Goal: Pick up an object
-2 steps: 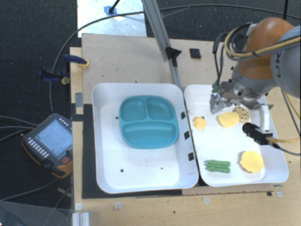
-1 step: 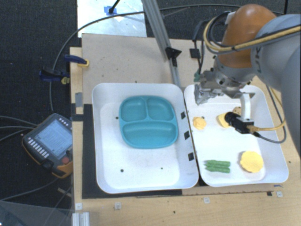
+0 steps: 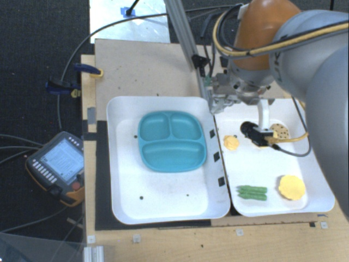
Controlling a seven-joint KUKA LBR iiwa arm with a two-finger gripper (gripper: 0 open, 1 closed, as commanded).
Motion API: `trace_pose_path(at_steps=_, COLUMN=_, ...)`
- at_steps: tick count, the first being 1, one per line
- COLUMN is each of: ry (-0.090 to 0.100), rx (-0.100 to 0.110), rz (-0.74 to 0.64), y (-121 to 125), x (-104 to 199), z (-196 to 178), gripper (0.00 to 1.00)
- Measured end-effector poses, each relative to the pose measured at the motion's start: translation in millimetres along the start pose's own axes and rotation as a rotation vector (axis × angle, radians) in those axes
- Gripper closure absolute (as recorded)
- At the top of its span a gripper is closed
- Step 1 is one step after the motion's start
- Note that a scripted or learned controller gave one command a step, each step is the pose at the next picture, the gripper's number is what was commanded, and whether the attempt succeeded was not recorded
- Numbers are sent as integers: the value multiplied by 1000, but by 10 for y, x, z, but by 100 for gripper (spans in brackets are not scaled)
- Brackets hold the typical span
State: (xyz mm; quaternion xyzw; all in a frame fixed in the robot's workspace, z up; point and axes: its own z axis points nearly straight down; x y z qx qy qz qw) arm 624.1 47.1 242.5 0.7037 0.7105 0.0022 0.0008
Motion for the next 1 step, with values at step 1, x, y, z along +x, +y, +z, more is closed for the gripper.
trace_pose_path(at_steps=1, ry=-1, rx=1, rz=1, y=161, x=514, z=169, gripper=100)
